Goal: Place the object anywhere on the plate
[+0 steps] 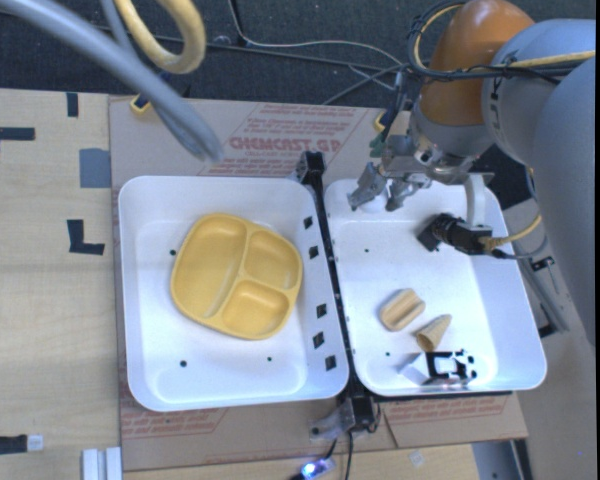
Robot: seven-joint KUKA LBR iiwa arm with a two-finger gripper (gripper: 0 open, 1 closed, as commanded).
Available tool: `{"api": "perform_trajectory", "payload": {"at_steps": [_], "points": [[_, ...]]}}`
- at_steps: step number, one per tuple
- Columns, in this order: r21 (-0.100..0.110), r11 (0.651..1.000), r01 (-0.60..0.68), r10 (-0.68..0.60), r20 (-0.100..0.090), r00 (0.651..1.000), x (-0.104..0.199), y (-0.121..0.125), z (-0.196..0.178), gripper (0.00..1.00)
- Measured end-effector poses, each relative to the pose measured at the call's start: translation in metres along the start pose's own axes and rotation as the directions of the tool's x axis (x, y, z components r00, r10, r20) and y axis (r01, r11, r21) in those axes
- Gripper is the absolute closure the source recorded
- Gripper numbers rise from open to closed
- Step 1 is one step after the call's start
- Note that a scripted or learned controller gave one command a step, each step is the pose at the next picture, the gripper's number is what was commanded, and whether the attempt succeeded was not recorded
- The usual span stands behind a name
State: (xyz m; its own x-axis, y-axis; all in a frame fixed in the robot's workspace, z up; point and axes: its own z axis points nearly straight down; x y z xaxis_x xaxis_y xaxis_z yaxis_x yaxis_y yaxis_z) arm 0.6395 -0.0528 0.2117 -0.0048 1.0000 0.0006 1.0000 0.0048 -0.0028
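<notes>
Reaches in from the right, grey arm (555,88) bent over the upper corner of the right bin (500,268), orange band (470,38) topmost, wrist angled down and leftward. Tool (380,196) hanging above the bin's upper left area, near the divider between bins, fingers (362,194) spread apart with nothing between them. Lying well below the tool, in the right bin's lower half: bread-like roll (401,309), with an ice-cream cone (433,331) just beside it to the lower right, and a small black-and-white marker (448,366) near the bottom edge. Sitting in the left bin (150,368), centred and a little tilted: yellow plate (237,274) with three compartments, bare. Cardboard sheet (280,133) on the desk (40,298) beneath both bins.
</notes>
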Motion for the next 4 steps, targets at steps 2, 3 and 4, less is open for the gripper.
{"api": "perform_trajectory", "payload": {"at_steps": [2, 3, 4], "points": [[0.001, 1.000, 0.002, -0.002, -0.001, 1.000, 0.112, -0.028, 0.013, 1.00], [-0.001, 1.000, 0.002, -0.002, -0.001, 1.000, 0.160, -0.043, -0.004, 1.00], [0.001, 1.000, 0.002, -0.002, 0.000, 1.000, 0.214, -0.062, 0.003, 1.00]]}}
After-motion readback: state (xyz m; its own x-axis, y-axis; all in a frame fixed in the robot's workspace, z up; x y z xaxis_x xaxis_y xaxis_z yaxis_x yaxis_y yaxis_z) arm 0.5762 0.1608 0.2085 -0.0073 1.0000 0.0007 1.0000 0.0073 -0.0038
